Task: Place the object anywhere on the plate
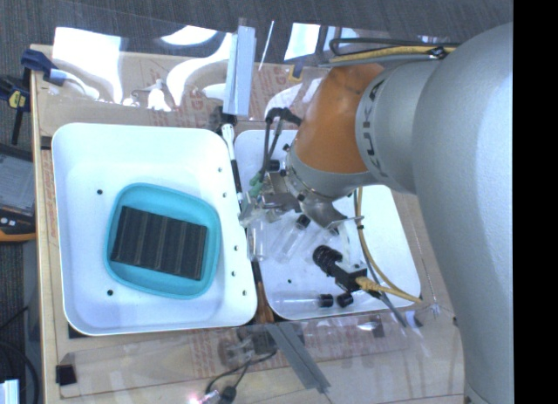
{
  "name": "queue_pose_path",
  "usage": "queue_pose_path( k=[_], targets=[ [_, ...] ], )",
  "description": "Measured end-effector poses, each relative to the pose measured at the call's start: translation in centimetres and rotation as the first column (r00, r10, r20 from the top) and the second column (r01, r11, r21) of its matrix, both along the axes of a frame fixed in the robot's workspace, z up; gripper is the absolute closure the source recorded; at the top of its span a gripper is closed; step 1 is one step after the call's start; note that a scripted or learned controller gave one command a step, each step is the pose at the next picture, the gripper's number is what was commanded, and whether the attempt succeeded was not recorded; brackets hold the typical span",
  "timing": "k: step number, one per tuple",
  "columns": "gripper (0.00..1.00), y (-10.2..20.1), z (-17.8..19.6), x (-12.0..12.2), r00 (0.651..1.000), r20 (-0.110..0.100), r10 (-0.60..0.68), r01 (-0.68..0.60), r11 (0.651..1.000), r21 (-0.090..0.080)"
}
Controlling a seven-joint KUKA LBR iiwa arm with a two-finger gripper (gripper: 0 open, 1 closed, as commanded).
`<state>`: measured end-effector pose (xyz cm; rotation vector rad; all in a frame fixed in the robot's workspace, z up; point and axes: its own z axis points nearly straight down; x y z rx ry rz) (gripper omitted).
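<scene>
In the camera view, the grey arm [418, 132] with its orange band came in from the right and hung over the right bin [397, 245], covering much of it. The gripper [266, 212] sat low at the end of the wrist, close against that bin's left wall, just beside the divide between the two bins. Whether it was spread, pressed together or pinching something could not be told; its tip was lost in clear plastic parts and glare.

A small green bit [255, 186] showed just above the gripper, touching or nearly touching it. It was too small to tell whether it was a loose thing or part of the tool. Below and to the right of the gripper, near the bin's lower edge, two small dark pieces [326, 300] lay close together on the white floor.

The object to be placed could not be picked out with any certainty.

Left of the gripper, across the divide, the teal plate [166, 193] lay flat in the middle of the left bin [78, 175], its dark ribbed centre in full sight. Both bins rested on the pale bench [131, 354].
</scene>
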<state>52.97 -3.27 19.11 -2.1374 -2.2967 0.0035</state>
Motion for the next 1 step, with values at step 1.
queue_pose_path(
  k=[1],
  targets=[
    [0.0, -0.02, 0.01, 0.0, 1.0, 0.0, 0.0, 0.0, 1.0, 0.0]
  ],
)
